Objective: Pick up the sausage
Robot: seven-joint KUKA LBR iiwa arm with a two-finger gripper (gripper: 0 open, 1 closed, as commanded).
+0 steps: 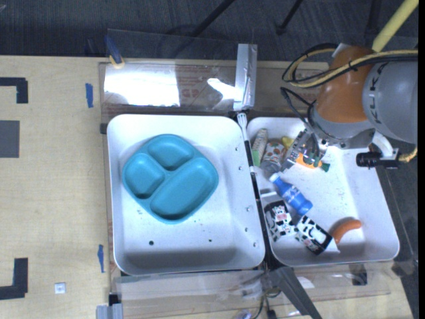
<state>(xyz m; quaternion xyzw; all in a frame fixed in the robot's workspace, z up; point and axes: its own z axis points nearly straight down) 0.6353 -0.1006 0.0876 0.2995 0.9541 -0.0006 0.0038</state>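
The sausage, a short orange-brown piece, lies near the front right corner of the right bin. My gripper hangs low over the back of that bin, well behind and to the left of the sausage. Right under the gripper I see a small orange and green item. The grey arm with its orange band comes in from the upper right.
A blue bottle and a black-and-white cow-patterned toy lie left of the sausage. Green and yellow packets rest along the right bin's back left wall. In the left bin sits a blue divided plate.
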